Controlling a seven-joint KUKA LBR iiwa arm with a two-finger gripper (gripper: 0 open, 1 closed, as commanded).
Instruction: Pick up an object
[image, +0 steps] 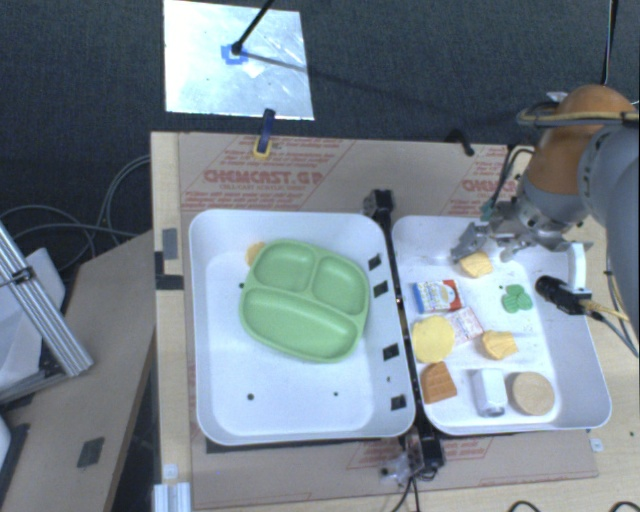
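Nothing lifted yet: the hand (484, 247), fingers spread, hovers at the right bin's (600, 385) twelve o'clock, above a yellow piece (477, 265).

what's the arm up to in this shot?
The KUKA arm reaches in from the right, and its gripper sits low over the far end of the right bin, right by a small yellow piece. Nothing is visibly held between its fingers. The other toy food items lie loose in that bin. The left bin holds a green divided tray, with something yellow peeking from behind it.
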